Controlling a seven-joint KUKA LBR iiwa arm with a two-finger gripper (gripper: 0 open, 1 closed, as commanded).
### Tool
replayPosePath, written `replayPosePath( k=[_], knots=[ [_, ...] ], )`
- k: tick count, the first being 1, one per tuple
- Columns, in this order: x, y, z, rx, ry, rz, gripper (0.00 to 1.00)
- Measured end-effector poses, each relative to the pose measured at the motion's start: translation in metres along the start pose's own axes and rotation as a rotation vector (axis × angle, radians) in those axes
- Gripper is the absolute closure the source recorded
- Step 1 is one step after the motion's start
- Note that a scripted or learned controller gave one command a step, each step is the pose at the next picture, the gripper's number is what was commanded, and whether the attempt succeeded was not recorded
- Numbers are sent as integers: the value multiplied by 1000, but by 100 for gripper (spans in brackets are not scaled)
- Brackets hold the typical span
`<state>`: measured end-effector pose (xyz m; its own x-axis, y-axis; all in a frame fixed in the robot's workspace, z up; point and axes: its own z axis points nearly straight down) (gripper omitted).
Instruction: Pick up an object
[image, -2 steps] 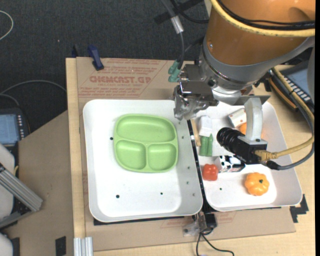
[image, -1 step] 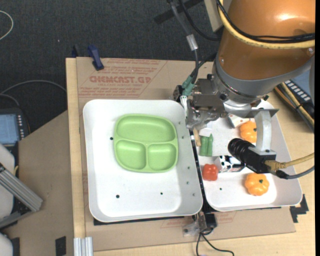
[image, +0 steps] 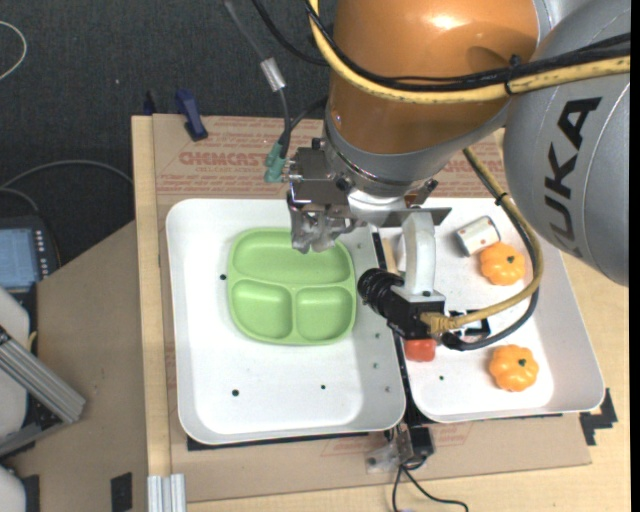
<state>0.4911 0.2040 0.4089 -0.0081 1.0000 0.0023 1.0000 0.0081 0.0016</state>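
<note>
Metal end effector (image: 315, 235) hovered at the far rim of the green divided plate (image: 292, 287) in the left bin (image: 200, 330), seemingly positioned to grab it, though I couldn't tell its grip state.

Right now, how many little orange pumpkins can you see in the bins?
2. One pumpkin sits near the far edge of the right bin, beside a small white block. The other pumpkin sits nearer the front. The arm may hide more.
</note>
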Motion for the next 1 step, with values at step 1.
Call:
replayPosePath(
  k=[1],
  knots=[
    [-68, -13, 10, 5, -4, 15, 100]
  ],
)
